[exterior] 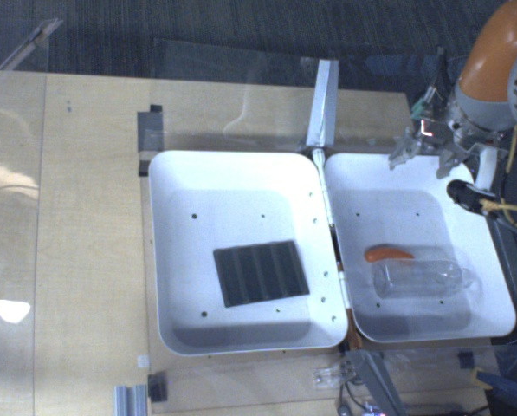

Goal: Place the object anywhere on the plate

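Light wood bench (76, 258), dark carpet floor along the top edge behind it. Clear panel lies over the left part of the bench, with glare spots. Two shallow white bins side by side, touching at a centre seam, a metal bar (323, 102) running up from the seam.

Left bin (180, 180): dark ribbed rectangular plate (261, 272) flat on the floor, slightly rotated, sitting toward the lower middle. Nothing on top of it.

Right bin (492, 319): small orange object (388, 253) lying on its side near the middle, just left of centre. Clear plastic bottle (418, 278) lying on its side right below it, just beside or touching, can't tell which.

Arm comes in at upper right, orange band (492, 46) visible. Gripper (431, 150) sits over the back rim of the right bin, well apart from the orange object and the bottle. Fingers look spread, nothing between them, not touching any item. Cables hang off the wrist on the right.
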Available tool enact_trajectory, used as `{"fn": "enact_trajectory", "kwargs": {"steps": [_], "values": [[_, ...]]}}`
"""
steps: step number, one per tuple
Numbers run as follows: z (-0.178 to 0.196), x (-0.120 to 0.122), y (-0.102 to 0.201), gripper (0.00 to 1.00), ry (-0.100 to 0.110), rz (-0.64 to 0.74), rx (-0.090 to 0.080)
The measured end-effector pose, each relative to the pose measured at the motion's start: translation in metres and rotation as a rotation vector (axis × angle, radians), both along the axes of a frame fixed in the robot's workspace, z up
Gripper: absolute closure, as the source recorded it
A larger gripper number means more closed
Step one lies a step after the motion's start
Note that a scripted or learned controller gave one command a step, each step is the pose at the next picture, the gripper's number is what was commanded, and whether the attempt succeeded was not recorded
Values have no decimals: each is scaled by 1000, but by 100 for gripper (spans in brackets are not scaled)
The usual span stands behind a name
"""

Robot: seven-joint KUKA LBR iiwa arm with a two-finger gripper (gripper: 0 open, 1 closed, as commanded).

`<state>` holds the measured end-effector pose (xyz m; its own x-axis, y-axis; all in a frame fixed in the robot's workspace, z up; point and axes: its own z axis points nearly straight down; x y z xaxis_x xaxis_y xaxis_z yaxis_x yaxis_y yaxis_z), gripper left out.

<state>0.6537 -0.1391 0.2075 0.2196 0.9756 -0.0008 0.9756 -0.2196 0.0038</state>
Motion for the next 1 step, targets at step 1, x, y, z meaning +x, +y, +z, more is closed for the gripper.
{"fn": "enact_trajectory", "kwargs": {"steps": [1], "values": [[30, -16, -55, 0, -2, -178, 0]]}}
